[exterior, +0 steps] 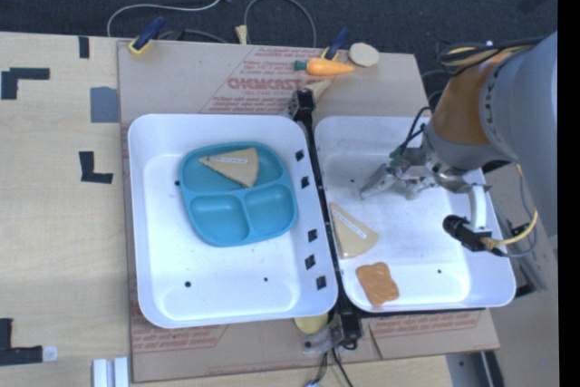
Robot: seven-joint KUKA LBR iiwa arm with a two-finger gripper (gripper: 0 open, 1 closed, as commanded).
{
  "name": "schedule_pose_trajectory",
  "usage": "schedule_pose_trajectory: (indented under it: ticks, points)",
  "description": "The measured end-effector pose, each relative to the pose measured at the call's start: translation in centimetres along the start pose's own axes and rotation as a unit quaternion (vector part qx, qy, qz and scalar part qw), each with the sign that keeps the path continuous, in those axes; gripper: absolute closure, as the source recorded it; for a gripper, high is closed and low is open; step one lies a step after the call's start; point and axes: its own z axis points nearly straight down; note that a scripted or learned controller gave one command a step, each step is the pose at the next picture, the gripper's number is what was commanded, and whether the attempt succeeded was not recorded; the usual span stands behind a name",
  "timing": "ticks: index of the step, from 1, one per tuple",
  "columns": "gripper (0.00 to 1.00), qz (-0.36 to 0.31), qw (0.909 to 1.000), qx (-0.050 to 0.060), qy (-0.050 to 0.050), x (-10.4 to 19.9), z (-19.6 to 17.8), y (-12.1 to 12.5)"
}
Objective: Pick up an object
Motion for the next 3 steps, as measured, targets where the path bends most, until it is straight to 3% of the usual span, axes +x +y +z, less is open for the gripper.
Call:
schedule_pose_trajectory:
  ticks: [1, 2, 3]
  points:
    - [0.00, -0.001, 1.0000, -0.004, -0.003, -4.6, -6.2, 5.3]
    - [0.00, -0.004, 1.0000, 0.000, 0.001, 5.9, -14.2, 0.0]
    - [0.00, 0.000, 1.0000, 0.008, 0.000, 6.1, -1.3, -3.7]
